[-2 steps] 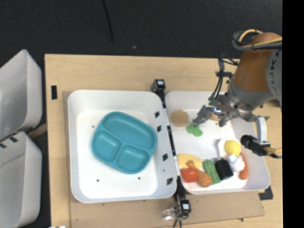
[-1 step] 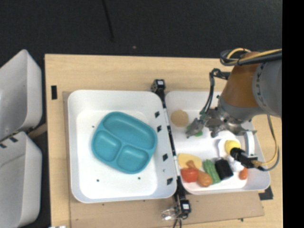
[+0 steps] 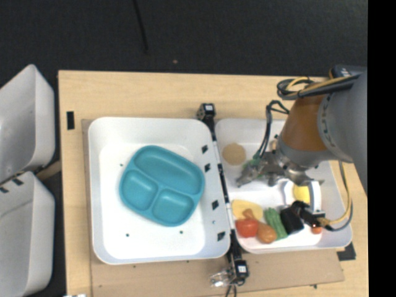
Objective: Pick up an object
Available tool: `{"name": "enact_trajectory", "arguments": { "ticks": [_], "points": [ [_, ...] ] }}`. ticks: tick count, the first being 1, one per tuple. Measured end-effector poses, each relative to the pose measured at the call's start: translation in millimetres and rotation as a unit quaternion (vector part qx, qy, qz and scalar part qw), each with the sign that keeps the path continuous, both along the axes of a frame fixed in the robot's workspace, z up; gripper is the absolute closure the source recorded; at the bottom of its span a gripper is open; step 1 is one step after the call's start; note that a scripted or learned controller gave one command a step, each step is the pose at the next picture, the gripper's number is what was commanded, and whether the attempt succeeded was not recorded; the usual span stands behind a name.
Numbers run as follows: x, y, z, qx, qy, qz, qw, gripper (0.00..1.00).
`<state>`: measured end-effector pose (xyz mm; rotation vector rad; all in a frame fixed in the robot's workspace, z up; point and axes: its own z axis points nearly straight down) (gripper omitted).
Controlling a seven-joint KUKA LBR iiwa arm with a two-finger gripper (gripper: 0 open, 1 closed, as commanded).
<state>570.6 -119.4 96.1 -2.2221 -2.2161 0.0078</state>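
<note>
My gripper [image 3: 255, 171] is low in the right bin [image 3: 247, 129], in its middle, at the end of the grey arm with the orange band [image 3: 303, 129]. Just up and left of it a round tan disc [image 3: 234, 153] lies on the bin floor. Along the bin's front edge sit a yellow piece [image 3: 243, 207], a red tomato-like thing [image 3: 247, 228], a small orange-brown thing [image 3: 266, 233] and a green thing [image 3: 275, 221]. Another yellow thing [image 3: 301, 193] lies to the gripper's right, partly hidden by the wrist. I see nothing held in the gripper.
The left bin [image 3: 108, 234] holds a blue divided plate [image 3: 162, 185] at its middle. A ridge with black clips [image 3: 218, 184] separates the two bins. White padded shapes [image 3: 21, 122] stand off the bench's left edge.
</note>
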Motion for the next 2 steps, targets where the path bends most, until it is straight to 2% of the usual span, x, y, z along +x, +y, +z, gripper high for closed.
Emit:
{"name": "enact_trajectory", "arguments": {
  "ticks": [1,2],
  "points": [
    [1,-1,10,0.0013,-0.001,-0.004,1.0000,1.00],
    [9,0,71,0.0001,-0.005,0.003,1.0000,1.00]
  ]
}}
